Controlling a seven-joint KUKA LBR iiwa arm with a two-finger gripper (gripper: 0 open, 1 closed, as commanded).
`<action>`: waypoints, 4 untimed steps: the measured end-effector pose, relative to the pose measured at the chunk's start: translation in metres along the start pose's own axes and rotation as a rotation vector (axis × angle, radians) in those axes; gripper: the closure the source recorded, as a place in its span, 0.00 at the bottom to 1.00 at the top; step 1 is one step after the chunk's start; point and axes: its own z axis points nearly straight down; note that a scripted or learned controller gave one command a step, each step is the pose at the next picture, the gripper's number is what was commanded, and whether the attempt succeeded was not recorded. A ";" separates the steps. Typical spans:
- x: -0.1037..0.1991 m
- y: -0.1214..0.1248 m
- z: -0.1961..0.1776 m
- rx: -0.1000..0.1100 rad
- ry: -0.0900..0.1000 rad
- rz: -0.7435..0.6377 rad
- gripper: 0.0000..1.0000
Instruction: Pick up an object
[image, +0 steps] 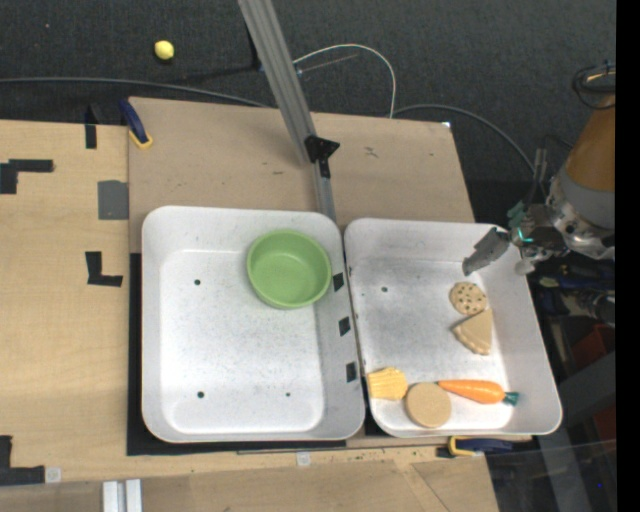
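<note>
Camera view: pincer (497, 247) over right bin (400, 300) near cookie (466, 296); grip state can't tell.

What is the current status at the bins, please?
Pincer above right bin's far edge, nothing held. Cookie closest. Nothing in the way.

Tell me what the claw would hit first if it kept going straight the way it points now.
Probably the bare floor of the right bin: the claw slants down and left above it. The round cracker lies just beside that line, though depth is hard to judge.
</note>
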 end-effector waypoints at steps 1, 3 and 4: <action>0.000 0.000 0.000 0.000 0.000 0.000 0.00; 0.007 0.002 0.114 0.005 0.000 0.000 0.00; 0.007 0.002 0.163 -0.001 -0.002 0.001 0.00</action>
